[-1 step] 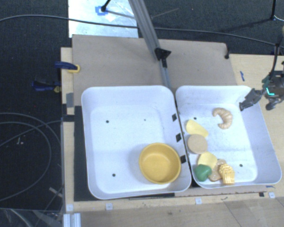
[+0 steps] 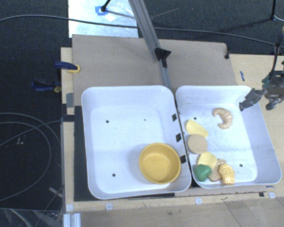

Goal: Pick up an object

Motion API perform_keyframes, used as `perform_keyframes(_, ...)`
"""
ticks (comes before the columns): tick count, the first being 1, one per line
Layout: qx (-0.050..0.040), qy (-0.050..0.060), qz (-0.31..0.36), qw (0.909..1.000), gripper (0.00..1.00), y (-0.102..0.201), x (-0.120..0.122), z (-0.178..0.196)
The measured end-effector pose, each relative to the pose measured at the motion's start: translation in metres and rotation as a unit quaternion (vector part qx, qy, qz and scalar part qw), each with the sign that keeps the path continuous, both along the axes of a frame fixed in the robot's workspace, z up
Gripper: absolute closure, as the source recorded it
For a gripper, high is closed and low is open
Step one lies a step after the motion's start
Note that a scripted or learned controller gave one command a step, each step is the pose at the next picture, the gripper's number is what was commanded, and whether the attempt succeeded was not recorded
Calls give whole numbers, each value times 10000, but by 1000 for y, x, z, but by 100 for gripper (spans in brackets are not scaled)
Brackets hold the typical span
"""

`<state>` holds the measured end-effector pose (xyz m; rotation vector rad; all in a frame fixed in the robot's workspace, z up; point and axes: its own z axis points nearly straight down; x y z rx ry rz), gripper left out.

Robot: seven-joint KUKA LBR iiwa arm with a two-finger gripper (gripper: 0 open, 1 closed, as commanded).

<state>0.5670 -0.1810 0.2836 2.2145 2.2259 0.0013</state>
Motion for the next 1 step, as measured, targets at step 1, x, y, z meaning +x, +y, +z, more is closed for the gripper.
perform_keyframes(1,5,24,-21,10000,0,-5,3,-61)
